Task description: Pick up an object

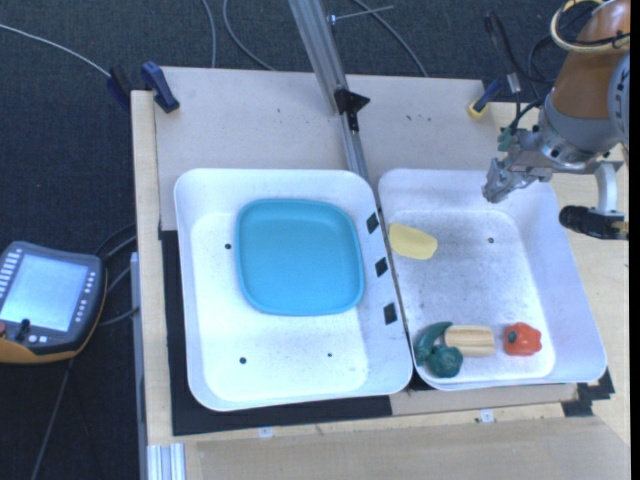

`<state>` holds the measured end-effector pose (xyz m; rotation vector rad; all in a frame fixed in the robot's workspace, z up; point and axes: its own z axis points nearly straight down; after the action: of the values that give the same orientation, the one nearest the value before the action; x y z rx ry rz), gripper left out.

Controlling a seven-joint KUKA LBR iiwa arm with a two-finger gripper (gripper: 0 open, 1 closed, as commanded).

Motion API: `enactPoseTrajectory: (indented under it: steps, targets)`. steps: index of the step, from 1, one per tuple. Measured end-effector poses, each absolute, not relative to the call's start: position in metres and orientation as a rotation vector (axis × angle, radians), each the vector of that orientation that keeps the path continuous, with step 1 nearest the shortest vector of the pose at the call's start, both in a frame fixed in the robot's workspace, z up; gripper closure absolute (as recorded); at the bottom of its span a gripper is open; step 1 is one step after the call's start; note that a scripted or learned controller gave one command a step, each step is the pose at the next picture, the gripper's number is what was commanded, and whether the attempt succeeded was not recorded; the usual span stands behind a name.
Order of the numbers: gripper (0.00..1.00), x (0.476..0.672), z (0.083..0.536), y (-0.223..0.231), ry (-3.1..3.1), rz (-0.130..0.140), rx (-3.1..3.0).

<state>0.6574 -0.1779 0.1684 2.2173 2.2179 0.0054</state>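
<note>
My gripper (pixel 497 190) hangs over the far right corner of the right bin (pixel 470 268), with nothing seen between its fingers. A pale yellow piece (pixel 412 241) lies near the bin's left wall. Along the near edge lie a dark green vegetable (pixel 438 350), a tan block (pixel 470 340) and a red tomato-like piece (pixel 521 339), close together. All of these sit well away from the gripper.
The left bin (pixel 200 298) holds a blue square plate (pixel 299 256). A metal pole (pixel 325 63) slants across the bench behind the bins. Blue clamps (pixel 158 85) grip the far bench edge. A teach pendant (pixel 45 300) lies on the floor at left.
</note>
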Motion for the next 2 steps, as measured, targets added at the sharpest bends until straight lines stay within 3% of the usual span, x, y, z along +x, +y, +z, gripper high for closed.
enactPoseTrajectory:
  steps: [1,2]
  targets:
    - [1.00,0.657,0.232,-0.176,2.218,0.006,2.217]
    - [1.00,0.658,0.243,-0.176,2.221,0.002,2.220]
